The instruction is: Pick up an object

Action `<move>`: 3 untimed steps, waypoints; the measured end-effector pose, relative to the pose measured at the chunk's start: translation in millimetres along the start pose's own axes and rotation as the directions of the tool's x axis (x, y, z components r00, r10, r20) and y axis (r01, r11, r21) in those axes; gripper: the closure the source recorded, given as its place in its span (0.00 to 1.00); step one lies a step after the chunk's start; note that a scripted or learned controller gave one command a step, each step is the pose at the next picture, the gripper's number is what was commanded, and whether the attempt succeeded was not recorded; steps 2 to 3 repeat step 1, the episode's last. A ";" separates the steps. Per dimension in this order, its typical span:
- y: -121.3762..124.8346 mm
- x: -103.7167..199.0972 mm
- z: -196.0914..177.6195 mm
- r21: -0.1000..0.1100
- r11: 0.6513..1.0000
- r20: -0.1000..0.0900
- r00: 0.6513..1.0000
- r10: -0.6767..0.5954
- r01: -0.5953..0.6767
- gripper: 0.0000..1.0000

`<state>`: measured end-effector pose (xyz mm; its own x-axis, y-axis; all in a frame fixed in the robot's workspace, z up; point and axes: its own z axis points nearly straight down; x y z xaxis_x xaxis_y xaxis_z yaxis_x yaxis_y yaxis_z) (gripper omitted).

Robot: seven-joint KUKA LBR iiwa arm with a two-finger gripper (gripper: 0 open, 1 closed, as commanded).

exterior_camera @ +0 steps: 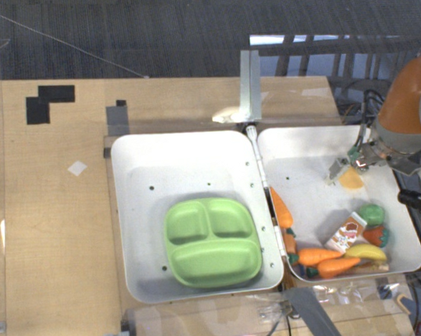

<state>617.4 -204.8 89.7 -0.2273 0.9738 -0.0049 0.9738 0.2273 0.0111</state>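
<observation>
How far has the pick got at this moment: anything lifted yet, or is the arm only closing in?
Nothing looks lifted. The hand is low in the right bin, right by a pale yellow piece that seems to lie on the bin floor. A real grip on it can't be confirmed from this angle. The carrots, banana and carton lie untouched at the near side. The grasp and lift remain.

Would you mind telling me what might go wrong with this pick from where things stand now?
1. The pincer sits at a pale yellow piece lying flat on the right bin; it may slide away rather than lift.
2. The other toys, such as the carrot, banana and carton, are piled in the near corner, so a grab there could catch two or jam against the wall.
</observation>
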 end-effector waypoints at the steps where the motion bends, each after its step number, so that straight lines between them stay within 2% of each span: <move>1: 3.0 -1.2 0.1 0.001 1.000 0.000 1.000 -0.017 0.017 0.00; 3: 3.0 -1.2 0.1 0.001 1.000 0.000 1.000 -0.017 0.017 0.00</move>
